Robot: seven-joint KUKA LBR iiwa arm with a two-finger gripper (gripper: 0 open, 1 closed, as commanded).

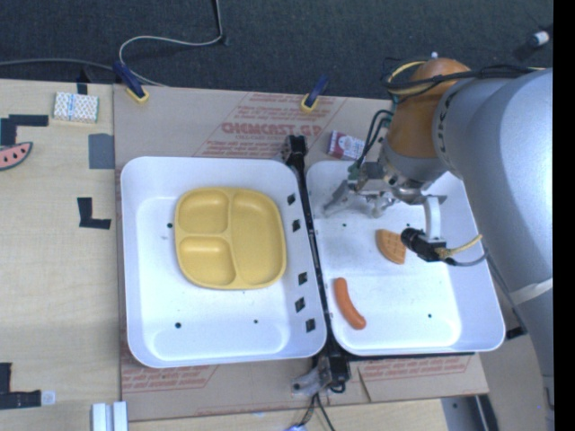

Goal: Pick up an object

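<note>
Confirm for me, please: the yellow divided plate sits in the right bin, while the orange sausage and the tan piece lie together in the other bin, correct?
Not quite. The camera view shows the yellow divided plate in the left bin, not the right one. The orange sausage and the tan piece do lie together in the other bin, the right bin.

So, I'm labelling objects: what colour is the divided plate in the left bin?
Yellow; the plate is seen clearly in the camera view.
</note>
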